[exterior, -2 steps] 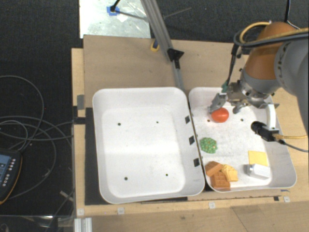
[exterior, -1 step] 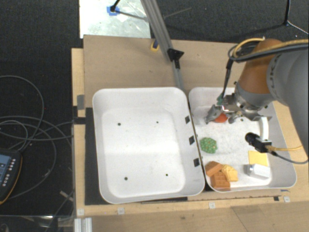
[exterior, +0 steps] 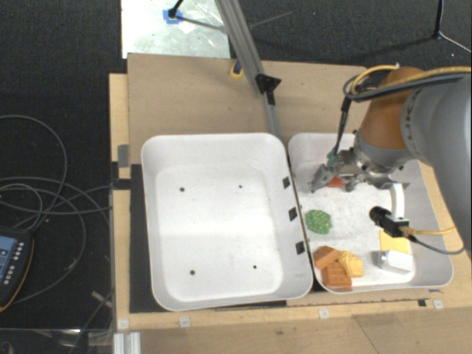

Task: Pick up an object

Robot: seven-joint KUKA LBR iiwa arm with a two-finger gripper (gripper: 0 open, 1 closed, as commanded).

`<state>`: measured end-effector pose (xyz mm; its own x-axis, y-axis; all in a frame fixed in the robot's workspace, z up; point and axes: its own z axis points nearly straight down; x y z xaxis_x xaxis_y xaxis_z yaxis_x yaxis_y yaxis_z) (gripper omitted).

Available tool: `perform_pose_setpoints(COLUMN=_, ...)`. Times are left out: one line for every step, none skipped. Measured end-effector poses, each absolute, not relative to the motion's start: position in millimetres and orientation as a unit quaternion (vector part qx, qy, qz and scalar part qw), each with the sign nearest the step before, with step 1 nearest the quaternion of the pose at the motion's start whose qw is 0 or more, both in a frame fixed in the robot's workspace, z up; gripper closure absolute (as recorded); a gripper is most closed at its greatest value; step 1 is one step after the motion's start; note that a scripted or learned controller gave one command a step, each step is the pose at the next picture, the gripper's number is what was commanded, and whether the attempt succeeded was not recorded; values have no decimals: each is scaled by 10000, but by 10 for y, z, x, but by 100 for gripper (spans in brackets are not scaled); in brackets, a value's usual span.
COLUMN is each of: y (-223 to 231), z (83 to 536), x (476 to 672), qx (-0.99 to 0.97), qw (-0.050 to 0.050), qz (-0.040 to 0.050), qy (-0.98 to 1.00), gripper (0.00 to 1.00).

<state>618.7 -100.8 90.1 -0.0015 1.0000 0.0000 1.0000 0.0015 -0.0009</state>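
1. Two white bins sit side by side on the surface (exterior: 184,87): the left bin (exterior: 158,157) and the right bin (exterior: 442,271)
2. In the right bin lie one green object (exterior: 318,220), two orange waffle-like pieces (exterior: 338,264) near the front rim, and one yellow block (exterior: 395,241)
3. The pincer (exterior: 335,177) hangs low over the right bin's rear part, fingers spread; a small red-orange object (exterior: 337,182) lies between them
4. The green object lies by the rim next to the left bin, with open floor around it

The left bin (exterior: 214,220) is lying bare, offering open room; in the right bin (exterior: 435,271), the green piece (exterior: 318,221), orange blocks (exterior: 338,265) and yellow block (exterior: 396,242) are crowding the near end, with the arm (exterior: 413,120) overhanging the far end
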Motion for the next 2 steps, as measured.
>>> perform_pose_setpoints(y=-1009, z=1023, x=6200, qx=-7066, qw=-9, qz=-15, qy=-7076, gripper=100)
perform_pose_setpoints(y=-971, z=1467, x=6233, qx=-7055, qw=-23, qz=-21, qy=-7087, gripper=100)
